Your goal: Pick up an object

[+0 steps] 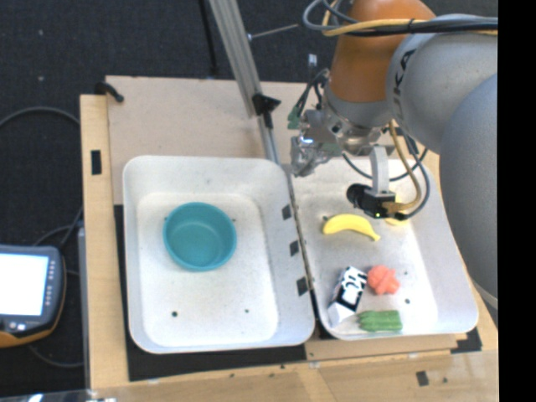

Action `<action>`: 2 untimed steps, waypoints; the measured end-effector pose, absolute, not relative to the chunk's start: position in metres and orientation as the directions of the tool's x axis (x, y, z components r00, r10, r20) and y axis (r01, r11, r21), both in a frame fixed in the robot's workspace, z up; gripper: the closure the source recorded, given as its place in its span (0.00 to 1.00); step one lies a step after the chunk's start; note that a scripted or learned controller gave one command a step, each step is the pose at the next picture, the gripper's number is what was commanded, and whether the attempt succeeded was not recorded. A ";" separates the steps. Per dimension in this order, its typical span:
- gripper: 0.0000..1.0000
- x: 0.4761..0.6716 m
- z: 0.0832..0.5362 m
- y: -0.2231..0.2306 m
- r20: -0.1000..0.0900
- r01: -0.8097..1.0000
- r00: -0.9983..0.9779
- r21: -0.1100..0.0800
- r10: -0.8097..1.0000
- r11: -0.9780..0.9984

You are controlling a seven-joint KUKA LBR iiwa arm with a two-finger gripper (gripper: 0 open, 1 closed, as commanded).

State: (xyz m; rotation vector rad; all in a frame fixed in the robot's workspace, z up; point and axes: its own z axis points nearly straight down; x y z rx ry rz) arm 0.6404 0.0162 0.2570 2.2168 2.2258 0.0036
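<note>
The right bin holds a yellow banana, a coral-red lumpy object, a black-and-white box and a green object near its front edge. In the left bin sits a teal bowl. My gripper hangs over the right bin's far left corner, close to the divider between the bins. It is above and to the left of the banana and apart from every object. I see nothing held in it.
A slanted metal pole rises behind the bins, close to the gripper. Cables and a black part hang from the wrist just above the banana. A tablet screen lies off the bench at the left.
</note>
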 end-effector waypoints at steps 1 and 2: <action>1.00 0.637 0.247 0.057 0.000 1.000 -0.006 -0.001 1.000 0.006; 1.00 0.640 0.231 0.087 -0.002 1.000 -0.004 -0.002 1.000 0.004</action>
